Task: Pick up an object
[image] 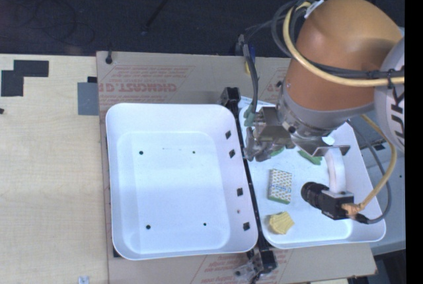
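The grey-and-orange arm is hanging low over the right bin (330,233), its gripper (261,144) sitting close to the bin's left wall, probably going for something in that corner. Whether it is clasping anything cannot be told. A patterned packet (280,185) and a yellow lump (281,222) are lying nearby, apart from the gripper and within easy reach.

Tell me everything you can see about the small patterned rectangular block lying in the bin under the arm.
The patterned block is a small flat rectangle, its top in a fine pale checked print. It lies flat on the floor of the right bin, long side running roughly up the view, slightly turned. It sits between the gripper and a yellow lump, touching neither. Material unclear.
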Robot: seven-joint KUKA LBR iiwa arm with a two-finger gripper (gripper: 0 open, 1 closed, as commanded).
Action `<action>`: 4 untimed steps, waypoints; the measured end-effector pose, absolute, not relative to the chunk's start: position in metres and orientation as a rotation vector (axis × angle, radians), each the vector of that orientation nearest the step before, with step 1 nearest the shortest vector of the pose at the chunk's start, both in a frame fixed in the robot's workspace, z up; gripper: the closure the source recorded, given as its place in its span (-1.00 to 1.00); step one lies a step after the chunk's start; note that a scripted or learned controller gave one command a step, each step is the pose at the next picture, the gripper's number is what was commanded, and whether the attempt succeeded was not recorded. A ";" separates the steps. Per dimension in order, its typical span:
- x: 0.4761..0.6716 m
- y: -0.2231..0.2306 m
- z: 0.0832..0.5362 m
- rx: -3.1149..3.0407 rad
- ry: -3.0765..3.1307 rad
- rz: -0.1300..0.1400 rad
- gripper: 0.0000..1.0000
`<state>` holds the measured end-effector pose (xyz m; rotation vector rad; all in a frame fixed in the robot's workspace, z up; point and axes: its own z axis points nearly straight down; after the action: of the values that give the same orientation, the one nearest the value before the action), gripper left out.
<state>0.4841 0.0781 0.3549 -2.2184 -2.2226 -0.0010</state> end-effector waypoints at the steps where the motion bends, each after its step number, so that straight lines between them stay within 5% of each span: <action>1: 0.527 0.140 0.439 -2.217 -2.231 -0.012 1.00; 2: 0.495 0.068 0.383 -2.225 -2.211 0.014 1.00; 3: 0.524 0.103 0.466 -2.220 -2.228 -0.008 1.00; 4: 0.475 0.086 0.310 -2.215 -2.211 0.028 1.00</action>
<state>0.4753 0.0859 0.3098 -2.2151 -2.2106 0.0280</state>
